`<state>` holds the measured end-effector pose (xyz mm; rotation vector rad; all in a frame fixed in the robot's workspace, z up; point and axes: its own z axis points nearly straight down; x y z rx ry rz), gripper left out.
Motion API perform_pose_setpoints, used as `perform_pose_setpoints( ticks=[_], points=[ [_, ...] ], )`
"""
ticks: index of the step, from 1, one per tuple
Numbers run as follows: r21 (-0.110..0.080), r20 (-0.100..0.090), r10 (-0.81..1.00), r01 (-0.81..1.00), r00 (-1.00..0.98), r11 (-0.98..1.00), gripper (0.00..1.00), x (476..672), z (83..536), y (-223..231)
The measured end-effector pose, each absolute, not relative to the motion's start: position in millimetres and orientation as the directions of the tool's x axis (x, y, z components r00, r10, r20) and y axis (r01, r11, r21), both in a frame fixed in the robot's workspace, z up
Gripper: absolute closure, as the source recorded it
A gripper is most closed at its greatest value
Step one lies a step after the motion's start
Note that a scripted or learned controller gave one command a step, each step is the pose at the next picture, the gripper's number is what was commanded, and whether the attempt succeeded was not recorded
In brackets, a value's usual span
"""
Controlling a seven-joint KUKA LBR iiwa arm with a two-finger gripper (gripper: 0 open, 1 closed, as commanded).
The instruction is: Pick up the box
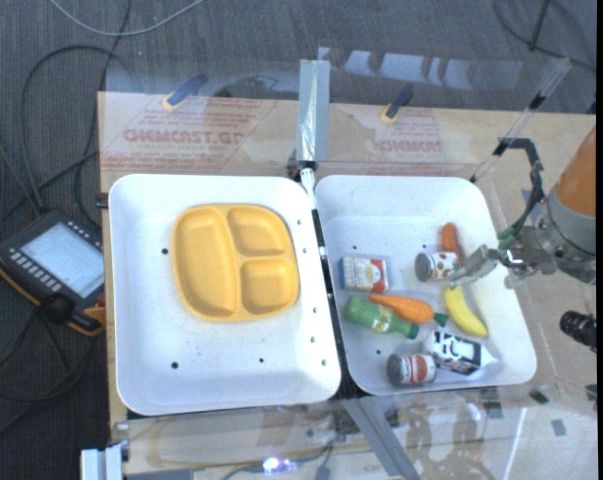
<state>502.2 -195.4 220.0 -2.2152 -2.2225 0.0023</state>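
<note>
Camera view, read from the near edge of the counter [401, 128] to the far: in the right bin [401, 193], nearest the lens, a can [412, 369] lies beside a black-and-white carton [458, 352]; behind them come a green bottle [379, 316], a carrot [403, 308] and a banana [465, 311]; farther back stands the box [365, 272], a small white pack with red and yellow print, near the bin's left wall, well apart from a second can [436, 265] and a small orange piece [449, 236]. The left bin [141, 368] carries a yellow divided tray [236, 261]. The end effector [481, 263] hangs over the right bin's right side, near the banana; whether it is open, closed or gripping cannot be told. Probable hazard: a descent from here would meet the banana or the second can, not the box, because the box lies across the bin. The arm [581, 198] is cut off at the frame's right, and the box's print is too small to read.
</note>
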Motion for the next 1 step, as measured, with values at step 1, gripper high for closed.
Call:
perform_pose_setpoints(
  ticks=[1],
  points=[
    [-0.002,0.002,0.969,0.969,-0.246,0.246,0.0,553.0,122.6,-129.7]
  ],
)
